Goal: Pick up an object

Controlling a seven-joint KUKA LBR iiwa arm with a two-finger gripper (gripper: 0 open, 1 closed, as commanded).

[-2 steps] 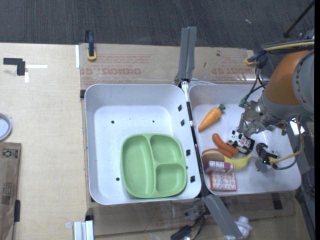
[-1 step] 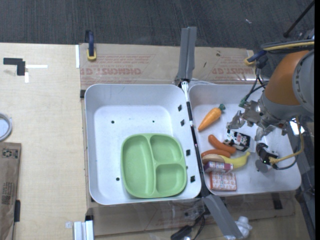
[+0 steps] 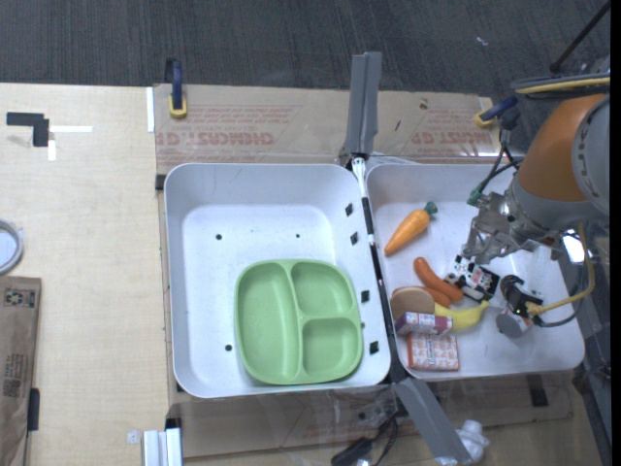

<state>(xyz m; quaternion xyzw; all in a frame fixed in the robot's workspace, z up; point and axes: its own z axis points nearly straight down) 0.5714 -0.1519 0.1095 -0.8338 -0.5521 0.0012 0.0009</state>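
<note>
Where the arm (image 3: 568,163) comes in from the right, its gripper (image 3: 475,275) hangs low over the right bin (image 3: 553,352), close above a cluster of toy food near the bin's front. The view is too small and cluttered there to tell how the jaws stand, and nothing can be seen pinched between them.

The things to be picked lie in that right bin. A carrot (image 3: 408,229) lies tilted near the left wall, well apart from the gripper. Lower down, a sausage (image 3: 437,280) runs at a slant with its lower end just beside the gripper. A banana (image 3: 464,316) curves below it, touching or nearly touching the sausage. To the left of the banana sits a round brown piece (image 3: 411,301) — perhaps a bun, though it is hard to make out — and below it a small red-and-white box (image 3: 433,350) lies flat near the front rim.

The left bin (image 3: 194,221) holds a green plate (image 3: 299,321) with three compartments, set toward the front right corner. A grey divider (image 3: 364,105) stands between the two bins at the back.
</note>
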